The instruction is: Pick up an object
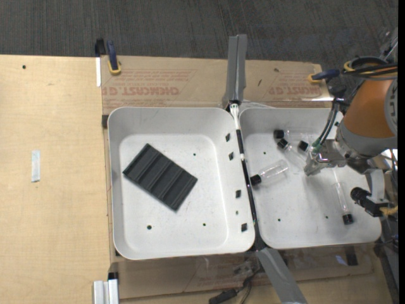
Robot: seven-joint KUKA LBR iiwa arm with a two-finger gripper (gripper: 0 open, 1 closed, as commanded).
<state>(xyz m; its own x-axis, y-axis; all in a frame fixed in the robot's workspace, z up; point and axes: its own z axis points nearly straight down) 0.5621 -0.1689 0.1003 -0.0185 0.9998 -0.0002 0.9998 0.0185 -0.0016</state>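
Note:
Several clear plastic vials with black caps lie in the right bin. One vial lies near the bin's left wall, two short ones sit toward the back, and a thin one lies at the right. My gripper hangs low over the right bin's back middle, just right of the first vial and close below the back ones. I see nothing held in it. A dark grey ridged plate lies flat in the left bin.
The grey arm with its orange band covers the right bin's back right corner. A raised divider with black clips separates the two bins. Cardboard lies behind the bins, held by clamps.

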